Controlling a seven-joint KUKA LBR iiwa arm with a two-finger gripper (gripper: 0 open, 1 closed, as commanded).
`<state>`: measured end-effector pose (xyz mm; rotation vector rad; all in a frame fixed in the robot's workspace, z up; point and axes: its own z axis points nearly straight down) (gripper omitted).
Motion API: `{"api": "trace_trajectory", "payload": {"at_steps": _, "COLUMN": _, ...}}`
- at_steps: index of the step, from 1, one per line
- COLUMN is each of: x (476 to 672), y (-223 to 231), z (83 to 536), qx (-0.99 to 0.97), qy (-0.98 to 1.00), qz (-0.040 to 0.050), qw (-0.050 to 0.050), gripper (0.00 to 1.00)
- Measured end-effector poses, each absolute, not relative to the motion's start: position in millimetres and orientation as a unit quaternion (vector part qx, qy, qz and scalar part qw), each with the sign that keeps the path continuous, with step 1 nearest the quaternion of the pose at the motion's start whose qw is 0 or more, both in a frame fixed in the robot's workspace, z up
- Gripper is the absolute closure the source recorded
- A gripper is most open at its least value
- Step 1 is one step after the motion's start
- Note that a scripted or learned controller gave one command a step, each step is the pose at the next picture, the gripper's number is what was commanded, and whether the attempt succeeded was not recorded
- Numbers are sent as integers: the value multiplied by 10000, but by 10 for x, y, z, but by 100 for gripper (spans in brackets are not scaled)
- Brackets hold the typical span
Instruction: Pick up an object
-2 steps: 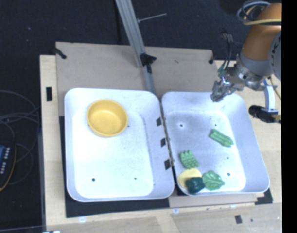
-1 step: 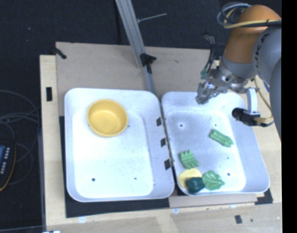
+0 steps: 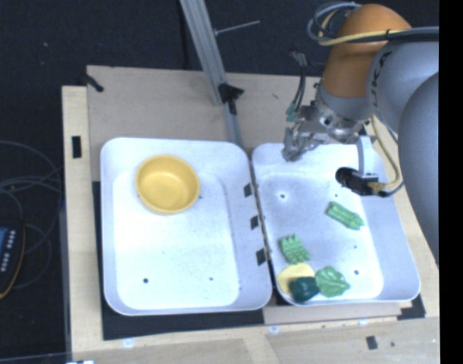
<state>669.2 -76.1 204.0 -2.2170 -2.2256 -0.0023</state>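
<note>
Camera view: the claw (image 3: 292,152) hangs over the far left corner of the right bin (image 3: 390,279); whether it is apart or together I cannot tell. Below it lie a green piece (image 3: 344,215), a green block (image 3: 292,246), then a yellow-and-green cluster (image 3: 311,280). Leftward, a yellow bowl (image 3: 167,183) sits in the left bin (image 3: 178,279).

Arm (image 3: 398,67) reaches in from right — wrist bent down, claw (image 3: 293,152) pointing low.
</note>
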Motion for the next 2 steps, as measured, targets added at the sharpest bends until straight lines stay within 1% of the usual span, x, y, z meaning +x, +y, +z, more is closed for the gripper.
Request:
{"api": "trace_trajectory", "payload": {"at_steps": 1, "x": 6671, "y": -275, "z": 2204, "qx": -7058, "qy": -7084, "qz": -13, "qw": -3, "gripper": 100}}
{"api": "trace_trajectory", "payload": {"at_steps": 2, "x": 6589, "y": 190, "z": 2166, "qx": -7059, "qy": -7083, "qz": -5, "qw": 1, "gripper": 100}}
